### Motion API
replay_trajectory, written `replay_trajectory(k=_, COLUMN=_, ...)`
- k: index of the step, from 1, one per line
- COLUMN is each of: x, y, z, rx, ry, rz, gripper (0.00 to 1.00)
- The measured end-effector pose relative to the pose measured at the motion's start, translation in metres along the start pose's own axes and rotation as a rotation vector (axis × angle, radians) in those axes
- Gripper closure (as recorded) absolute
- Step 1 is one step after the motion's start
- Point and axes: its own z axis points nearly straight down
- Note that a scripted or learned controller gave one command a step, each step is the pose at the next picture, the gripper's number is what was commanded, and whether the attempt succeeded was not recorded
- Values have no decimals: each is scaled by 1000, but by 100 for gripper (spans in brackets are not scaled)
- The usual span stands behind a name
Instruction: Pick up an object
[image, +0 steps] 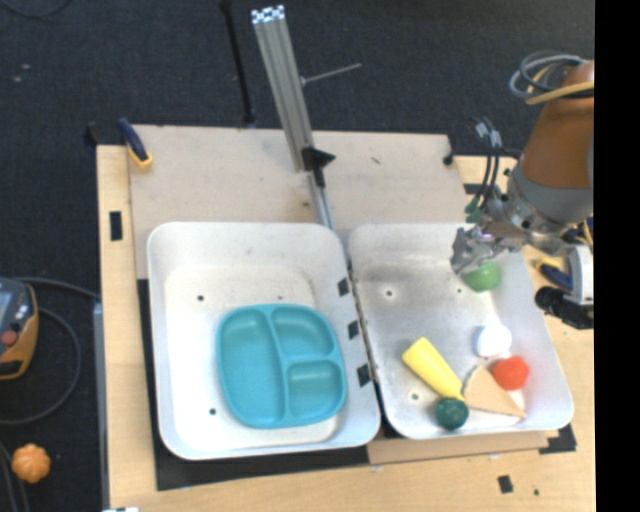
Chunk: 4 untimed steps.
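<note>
My gripper (473, 252) hangs over the upper right part of the right bin (400, 270), at the end of the grey arm with its orange band. A light green round object (485, 278) lies right under it, partly covered by it; I cannot tell whether they touch. Lower in the same bin lie a white lump (492, 340), a red ball (511, 372), a tan wedge (488, 395), a yellow block (432, 365) and a dark green ball (451, 413).
The left bin (180, 270) holds a blue divided plate (282, 364). A slanted metal rail (290, 100) stands behind the bins. An orange ball (30, 461) lies off the bench at the lower left.
</note>
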Motion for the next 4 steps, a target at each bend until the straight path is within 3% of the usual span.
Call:
replay_trajectory(k=1, x=59, y=7, z=-2, rx=1, ry=1, rz=-1, gripper=100)
replay_trajectory(k=4, x=213, y=-2, z=-3, rx=0, ry=2, rz=-2, gripper=100)
